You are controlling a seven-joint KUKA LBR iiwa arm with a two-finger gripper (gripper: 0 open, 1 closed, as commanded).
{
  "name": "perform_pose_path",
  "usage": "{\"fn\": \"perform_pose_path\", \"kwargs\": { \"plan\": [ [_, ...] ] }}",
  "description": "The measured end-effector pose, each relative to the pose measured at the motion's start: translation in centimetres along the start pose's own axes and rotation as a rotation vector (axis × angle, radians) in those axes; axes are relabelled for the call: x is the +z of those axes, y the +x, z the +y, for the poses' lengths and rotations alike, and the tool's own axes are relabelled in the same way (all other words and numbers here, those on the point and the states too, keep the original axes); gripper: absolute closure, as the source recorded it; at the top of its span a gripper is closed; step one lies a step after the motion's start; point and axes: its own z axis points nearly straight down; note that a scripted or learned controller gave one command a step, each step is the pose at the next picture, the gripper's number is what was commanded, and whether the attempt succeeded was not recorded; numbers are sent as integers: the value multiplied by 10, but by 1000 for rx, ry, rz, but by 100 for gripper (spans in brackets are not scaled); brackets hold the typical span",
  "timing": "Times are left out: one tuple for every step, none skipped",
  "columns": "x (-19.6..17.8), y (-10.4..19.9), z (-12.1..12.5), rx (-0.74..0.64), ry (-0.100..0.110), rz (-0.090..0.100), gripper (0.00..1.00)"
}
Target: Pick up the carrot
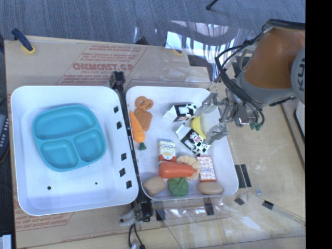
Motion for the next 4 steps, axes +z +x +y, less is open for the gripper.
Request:
{"fn": "perform_pose_path", "kwargs": {
  "plan": [
    [122,-51,70,167,-6,9,0],
    [138,-82,105,289,7,-3,0],
    [139,-77,99,505,9,0,0],
    [139,-73,97,717,18,0,0]
  ]
}}
